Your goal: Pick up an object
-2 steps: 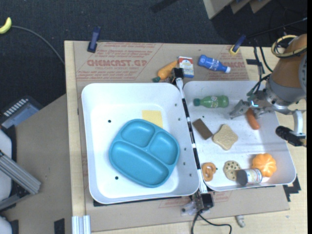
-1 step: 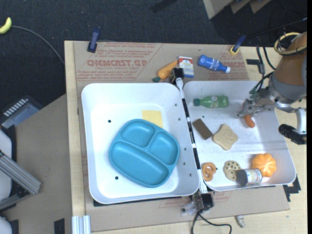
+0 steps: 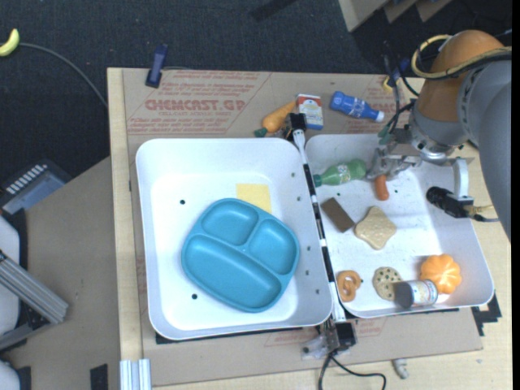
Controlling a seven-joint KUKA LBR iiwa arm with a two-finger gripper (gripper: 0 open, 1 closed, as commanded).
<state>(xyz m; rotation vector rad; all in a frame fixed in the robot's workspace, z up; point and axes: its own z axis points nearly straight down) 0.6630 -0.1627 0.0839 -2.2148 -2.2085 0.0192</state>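
Glossy blue plastic tray (image 3: 240,253); matt white bins (image 3: 154,242).

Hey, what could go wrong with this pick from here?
The gripper sits at the right bin's far edge, crowded between the green bottle and the small orange piece; it may nudge one or catch two. The bottle is round and lies on its side, so it could roll away.

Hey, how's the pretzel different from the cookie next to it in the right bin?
The pretzel is orange-brown with open loops you can see the bin through; the cookie is a paler tan, solid disc with dark specks. The pretzel lies closer to the divider between the bins, while the cookie lies farther right, by a small bottle. Both are small, lie flat and sit at the right bin's near edge.
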